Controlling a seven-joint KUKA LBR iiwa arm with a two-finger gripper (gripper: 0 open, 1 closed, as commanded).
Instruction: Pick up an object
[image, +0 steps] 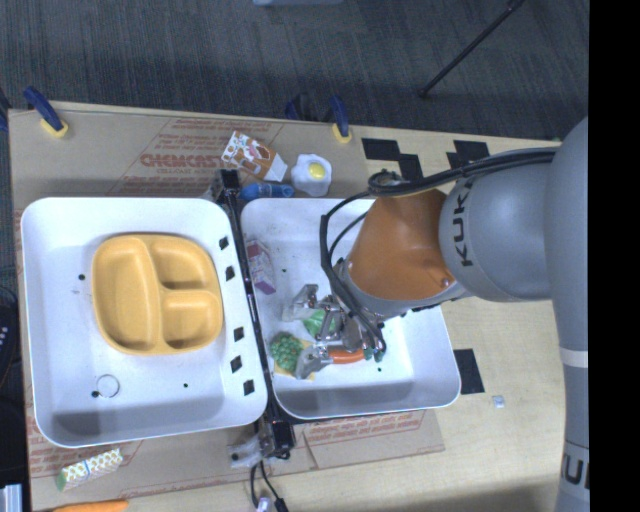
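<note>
The arm's jaws stand low in the right shallow white bin; how wide they stand cannot be told. A slim orange carrot-like piece lies just beside them, long axis roughly left-right, and a knobbly green broccoli-like toy sits just to their left.

- Two shallow white bins sit side by side on the bench: the left bin and the right bin.
- One yellow compartment tray, with three sections, lies in the left bin.
- One small clear ring lies at the tray's 7 o'clock.
- One green item, one orange item and one pale purple wrapper lie in the right bin; further small pieces there are too jumbled to count.
- Three loose items rest at the right bin's 12 o'clock: a patterned packet, a blue piece and a yellow-and-white object.
- One arm, carrying one gripper, reaches in.
</note>
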